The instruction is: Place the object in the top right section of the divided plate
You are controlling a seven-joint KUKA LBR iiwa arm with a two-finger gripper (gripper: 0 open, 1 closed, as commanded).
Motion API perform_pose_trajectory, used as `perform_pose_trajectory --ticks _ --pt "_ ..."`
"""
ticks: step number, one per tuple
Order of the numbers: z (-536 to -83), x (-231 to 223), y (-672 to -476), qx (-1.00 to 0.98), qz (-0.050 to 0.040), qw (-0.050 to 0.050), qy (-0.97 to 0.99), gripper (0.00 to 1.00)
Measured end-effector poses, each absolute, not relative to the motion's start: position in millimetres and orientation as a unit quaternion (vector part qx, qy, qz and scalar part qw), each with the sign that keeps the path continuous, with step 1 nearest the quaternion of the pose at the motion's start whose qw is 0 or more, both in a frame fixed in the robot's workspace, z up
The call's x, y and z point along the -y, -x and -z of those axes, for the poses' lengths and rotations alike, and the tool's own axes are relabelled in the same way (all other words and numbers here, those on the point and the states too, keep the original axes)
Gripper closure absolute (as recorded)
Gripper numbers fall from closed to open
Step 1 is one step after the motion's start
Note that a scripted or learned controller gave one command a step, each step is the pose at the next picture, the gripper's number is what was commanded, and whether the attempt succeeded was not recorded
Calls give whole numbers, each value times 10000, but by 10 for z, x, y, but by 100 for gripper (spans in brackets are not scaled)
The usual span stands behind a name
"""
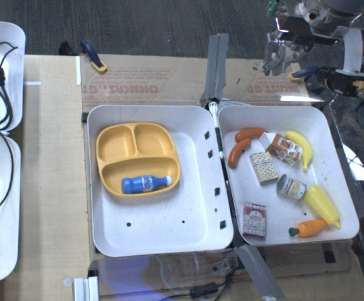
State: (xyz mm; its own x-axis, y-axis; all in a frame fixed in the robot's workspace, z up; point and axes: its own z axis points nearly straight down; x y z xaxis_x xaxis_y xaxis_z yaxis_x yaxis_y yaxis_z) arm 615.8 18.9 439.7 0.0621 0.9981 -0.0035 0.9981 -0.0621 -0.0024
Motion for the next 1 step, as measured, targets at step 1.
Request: perform_pose_trajectory --ticks 1 --pt "-4397 1493 -6593 -6848 19 2 -7287 100"
